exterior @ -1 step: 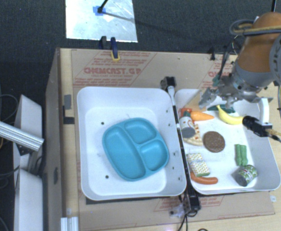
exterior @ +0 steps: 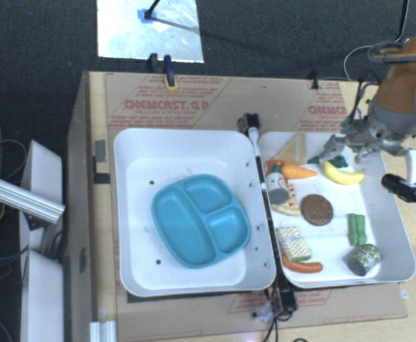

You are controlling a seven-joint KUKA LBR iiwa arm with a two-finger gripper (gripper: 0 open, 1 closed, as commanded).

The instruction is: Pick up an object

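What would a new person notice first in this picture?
The big blue divided plate lying in the left bin stands out most. Next comes the right bin, crowded with toy food such as a yellow banana and an orange carrot, with the pincer just above the banana.

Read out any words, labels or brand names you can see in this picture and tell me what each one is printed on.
"CHEMCAST GP", red print, repeated across the brown protective sheet under the bins; smaller lines beneath it too blurred to read.
Small bottle label: too small to read.
Snack packet print: blurred, unreadable.
Can label: unreadable.
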